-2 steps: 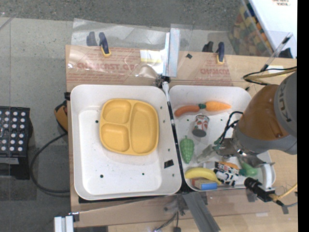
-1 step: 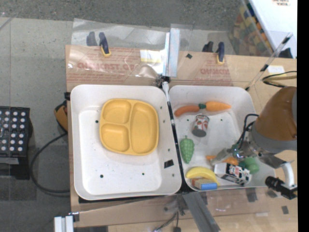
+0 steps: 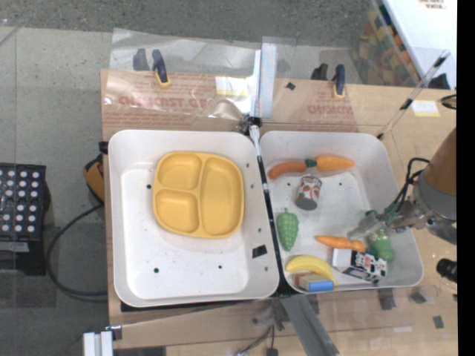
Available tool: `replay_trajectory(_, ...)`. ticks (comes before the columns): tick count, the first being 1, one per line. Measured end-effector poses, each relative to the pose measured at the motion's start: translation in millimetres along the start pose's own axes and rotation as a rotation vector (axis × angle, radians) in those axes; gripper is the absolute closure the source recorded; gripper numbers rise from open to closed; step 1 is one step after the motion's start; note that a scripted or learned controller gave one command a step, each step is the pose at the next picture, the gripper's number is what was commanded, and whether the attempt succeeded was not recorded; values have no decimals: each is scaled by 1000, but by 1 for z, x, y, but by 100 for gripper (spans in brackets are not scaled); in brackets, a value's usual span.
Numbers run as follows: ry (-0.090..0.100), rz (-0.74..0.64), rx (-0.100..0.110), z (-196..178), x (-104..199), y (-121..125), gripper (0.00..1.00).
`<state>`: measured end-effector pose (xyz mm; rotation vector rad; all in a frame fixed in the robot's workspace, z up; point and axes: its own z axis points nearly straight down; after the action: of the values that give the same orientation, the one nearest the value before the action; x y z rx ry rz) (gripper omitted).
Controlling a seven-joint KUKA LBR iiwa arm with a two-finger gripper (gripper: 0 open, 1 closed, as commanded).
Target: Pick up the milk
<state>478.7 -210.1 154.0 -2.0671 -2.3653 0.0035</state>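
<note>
Grey arm [image 3: 438, 206] with orange band, black cables, metallic end effector [image 3: 377, 225]

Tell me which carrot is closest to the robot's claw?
The small carrot in the right bin, lying just left of the gripper. The other two carrots, one with a green top and one beside it, lie along the bin's far side.

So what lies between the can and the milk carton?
A small orange carrot lies across that stretch, between can and milk carton, as the camera view shows.

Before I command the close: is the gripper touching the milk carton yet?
Cannot tell. In the camera view the gripper hangs just above the milk carton, but the slanted angle hides any gap.
</note>
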Motion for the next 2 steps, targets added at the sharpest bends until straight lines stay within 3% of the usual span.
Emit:
replay_trajectory(1,2,-361,-1,10,65,9,0)
replay_trajectory(2,0,-376,-3,22,-11,-1,0)
